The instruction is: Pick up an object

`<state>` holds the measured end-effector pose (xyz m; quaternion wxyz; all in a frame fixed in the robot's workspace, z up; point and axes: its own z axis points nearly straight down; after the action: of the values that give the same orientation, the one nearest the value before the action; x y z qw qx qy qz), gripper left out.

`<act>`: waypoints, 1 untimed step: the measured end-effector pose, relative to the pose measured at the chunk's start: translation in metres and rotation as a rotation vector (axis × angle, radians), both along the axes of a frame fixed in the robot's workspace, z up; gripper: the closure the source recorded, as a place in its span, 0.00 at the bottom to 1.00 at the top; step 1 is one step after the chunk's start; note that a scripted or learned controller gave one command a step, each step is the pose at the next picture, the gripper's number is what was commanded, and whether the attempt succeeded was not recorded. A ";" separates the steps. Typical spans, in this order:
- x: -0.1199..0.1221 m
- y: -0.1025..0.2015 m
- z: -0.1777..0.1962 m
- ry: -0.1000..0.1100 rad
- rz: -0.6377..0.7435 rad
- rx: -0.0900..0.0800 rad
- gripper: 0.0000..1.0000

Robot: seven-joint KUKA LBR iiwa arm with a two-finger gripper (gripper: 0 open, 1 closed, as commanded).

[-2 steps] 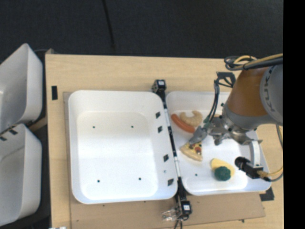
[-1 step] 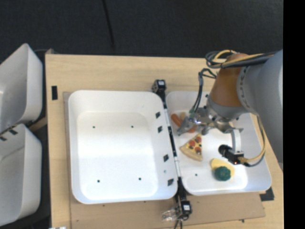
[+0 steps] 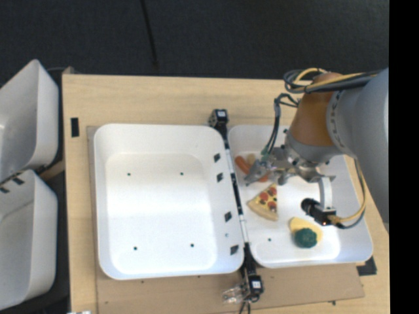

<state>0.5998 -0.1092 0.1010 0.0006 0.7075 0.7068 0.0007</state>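
Hovering low in the right bin (image 3: pixel 347 250), the claw (image 3: pixel 260 173) sits touching a small orange-red piece (image 3: pixel 243 163), with a pizza slice (image 3: pixel 265 203) just below; grip state unclear.

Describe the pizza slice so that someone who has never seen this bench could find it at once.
Look at the right-hand white bin, the one the grey arm reaches into. The pizza slice lies near that bin's left wall, just below the pincer. It is a flat yellow wedge with red spots, unlike the orange sausage-like piece above it or the rounded yellow and green toy to its lower right.
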 end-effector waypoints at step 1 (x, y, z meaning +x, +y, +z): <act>0.074 0.054 0.108 -0.016 0.010 -0.001 0.00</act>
<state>0.6740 -0.0551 0.2095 0.0065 0.7040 0.7102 0.0059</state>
